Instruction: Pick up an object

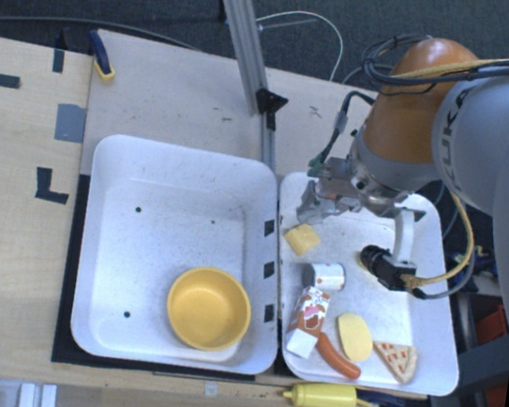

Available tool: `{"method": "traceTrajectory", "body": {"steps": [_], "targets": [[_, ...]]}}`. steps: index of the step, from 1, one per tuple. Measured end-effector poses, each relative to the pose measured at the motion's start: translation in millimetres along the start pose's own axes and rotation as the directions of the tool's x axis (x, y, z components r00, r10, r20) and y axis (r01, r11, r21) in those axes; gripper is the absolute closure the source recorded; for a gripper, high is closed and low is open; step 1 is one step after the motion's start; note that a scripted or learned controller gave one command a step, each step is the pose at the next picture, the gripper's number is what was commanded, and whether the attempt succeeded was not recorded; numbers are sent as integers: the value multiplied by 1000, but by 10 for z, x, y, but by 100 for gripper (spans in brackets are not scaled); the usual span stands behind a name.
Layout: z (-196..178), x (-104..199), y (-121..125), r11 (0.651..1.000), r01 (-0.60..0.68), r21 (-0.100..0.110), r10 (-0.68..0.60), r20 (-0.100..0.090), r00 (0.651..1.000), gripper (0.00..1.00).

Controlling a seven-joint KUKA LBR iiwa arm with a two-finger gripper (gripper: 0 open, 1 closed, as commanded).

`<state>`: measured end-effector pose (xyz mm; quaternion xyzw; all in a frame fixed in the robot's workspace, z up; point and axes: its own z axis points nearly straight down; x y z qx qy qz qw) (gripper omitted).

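Nearest item: yellow plastic squeeze bottle (324, 397), lying on its side on the bench just outside the near edge of the right white bin (445, 274).
Left bin: I see one yellow plastic bowl (208, 309), upright, near the near-right corner of the left white bin (105, 223).
Right bin, near edge: toy pizza slice (395, 360) at the near-right corner; beside it a pale yellow oval piece (354, 337); a red toy sausage (336, 358) along the near edge; a small white-and-red carton (311, 316) near the left wall, with a short white cylinder (328, 277) just above it.
Likely target: pale yellow wedge-shaped block (302, 240), against the right bin's left wall, toward the far end — resting on the floor of the bin, not lifted.
Gripper: two-finger gripper (315, 207) sits just above that wedge; I cannot tell how it is set from this slant.
Step in hand: I judge this the approach — tool over the wedge, no grasp shown.
Next move calls for: a straight descent to straddle the wedge, minding the bin wall close on its left.
Writing: only part of the arm's maker lettering shows on the grey arm (492, 138); the carton's print is too small for me to read.
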<state>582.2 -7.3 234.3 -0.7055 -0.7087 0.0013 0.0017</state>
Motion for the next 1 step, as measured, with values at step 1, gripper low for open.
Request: {"method": "traceTrajectory", "body": {"steps": [1], "targets": [[-16,602,-218,1000,4,0,-4,-1,1000,100]]}}
